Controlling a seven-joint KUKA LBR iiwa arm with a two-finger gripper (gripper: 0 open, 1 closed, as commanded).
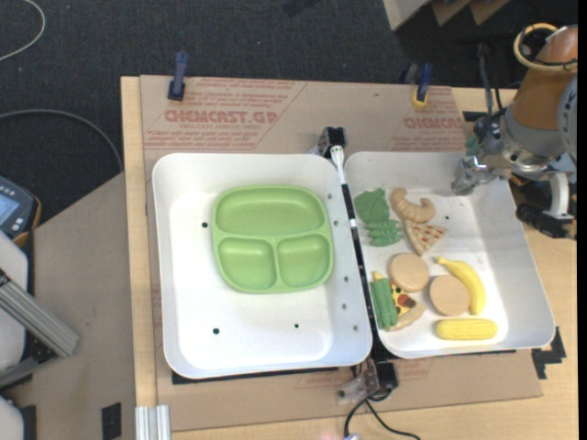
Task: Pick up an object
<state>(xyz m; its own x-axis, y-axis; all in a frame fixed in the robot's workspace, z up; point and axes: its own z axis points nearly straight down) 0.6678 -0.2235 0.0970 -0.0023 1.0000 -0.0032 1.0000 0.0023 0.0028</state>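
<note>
White bins sit side by side; we see a green divided plate (272, 238) centred in the left bin (183, 328), with bare floor around it. Toy foods, including a banana (465, 280), crowd the right bin (523, 273). Over its upper right rim hovers the gripper (470, 174); its finger state is unclear.

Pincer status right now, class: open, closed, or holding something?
Pincer: cannot be told; it hangs over the right bin's far edge, with no toy seen in it.

Bench (275, 108) with two white bins (183, 273)
</note>
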